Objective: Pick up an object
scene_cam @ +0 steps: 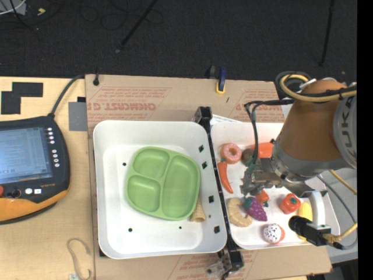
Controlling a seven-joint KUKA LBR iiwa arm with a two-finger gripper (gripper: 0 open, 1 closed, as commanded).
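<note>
Purple toy grapes [255, 209] lie in the right bin [332, 217], at six o'clock just below your gripper [254, 186]; likely light, bumpy plastic, so pinch across the bunch's middle.

Red print on the cardboard sheet [140, 101] behind the left bin, upside down to the cam; reads approx. "CHEMCRAFT", w/ a smaller line under it too small to read. Arm's grey housing [349, 127] carries part of large letters, "UK". Pendant screen [20, 153] text illegible.
</note>
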